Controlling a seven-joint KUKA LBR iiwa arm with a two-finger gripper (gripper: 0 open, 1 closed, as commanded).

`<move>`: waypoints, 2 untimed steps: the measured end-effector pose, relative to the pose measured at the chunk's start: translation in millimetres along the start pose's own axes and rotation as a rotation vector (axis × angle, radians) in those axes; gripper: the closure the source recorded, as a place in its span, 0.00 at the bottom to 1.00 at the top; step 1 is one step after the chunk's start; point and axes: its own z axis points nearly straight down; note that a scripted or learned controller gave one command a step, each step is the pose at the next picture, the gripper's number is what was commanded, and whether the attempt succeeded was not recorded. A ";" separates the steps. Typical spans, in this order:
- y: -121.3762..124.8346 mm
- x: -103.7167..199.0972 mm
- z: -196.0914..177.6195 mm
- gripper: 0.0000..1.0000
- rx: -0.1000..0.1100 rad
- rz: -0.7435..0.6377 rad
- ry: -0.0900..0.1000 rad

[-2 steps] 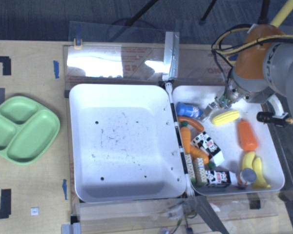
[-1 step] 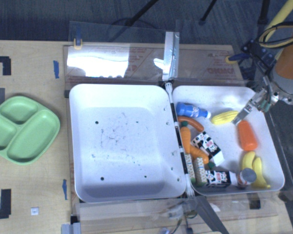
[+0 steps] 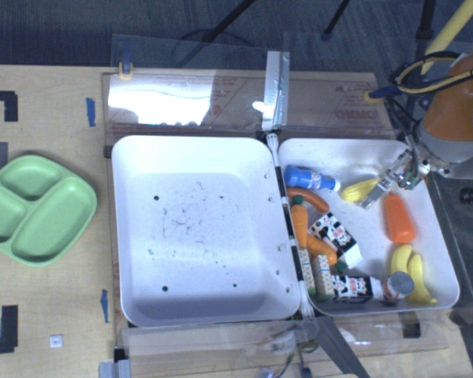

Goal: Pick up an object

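Gripper [image 3: 376, 191] hovers low in the right white plastic bin [image 3: 445, 235], touching the small yellow banana-shaped toy [image 3: 356, 189]. Can't tell its state. I'd centre on it, then squeeze.

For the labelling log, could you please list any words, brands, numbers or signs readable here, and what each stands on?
None can be read.
Blue bottle: its label is blurred.
Black-and-white cartons and: cow pattern, no print legible.
Clear panel behind the right bin: faint reddish lettering, too blurred to read.
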 end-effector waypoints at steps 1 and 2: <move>1.3 -1.5 -12.1 1.00 -0.004 0.000 -0.007; 85.7 52.1 -112.4 1.00 0.000 0.239 -0.002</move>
